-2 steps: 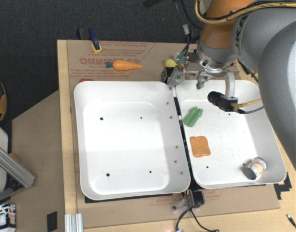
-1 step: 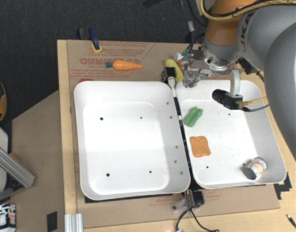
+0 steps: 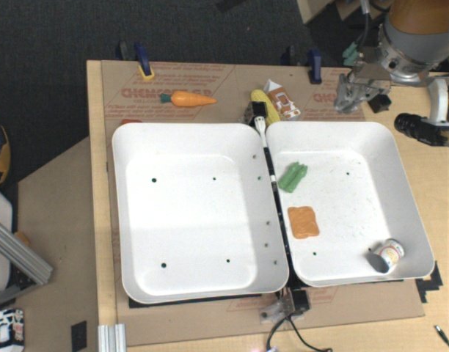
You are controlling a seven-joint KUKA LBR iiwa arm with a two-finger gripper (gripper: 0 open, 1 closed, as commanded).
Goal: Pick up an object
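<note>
The right bin [image 3: 371, 141] holds three things. A green ridged piece [image 3: 293, 177] lies near its upper left. Below it rests an orange-brown flat piece [image 3: 304, 222]. A small tin with a white label [image 3: 387, 256] lies on its side in the near right corner. My gripper [image 3: 349, 100] hangs above the bench just beyond the right bin's far edge, apart from all three things. Nothing shows between its fingers.
The left bin [image 3: 129, 196] stands beside the right one. Behind the bins on the cardboard lie an orange carrot [image 3: 188, 100], a yellow banana-like piece [image 3: 263, 103] and a brown-and-white packet [image 3: 283, 103]. Blue clamps [image 3: 144, 61] hold the board's far edge.
</note>
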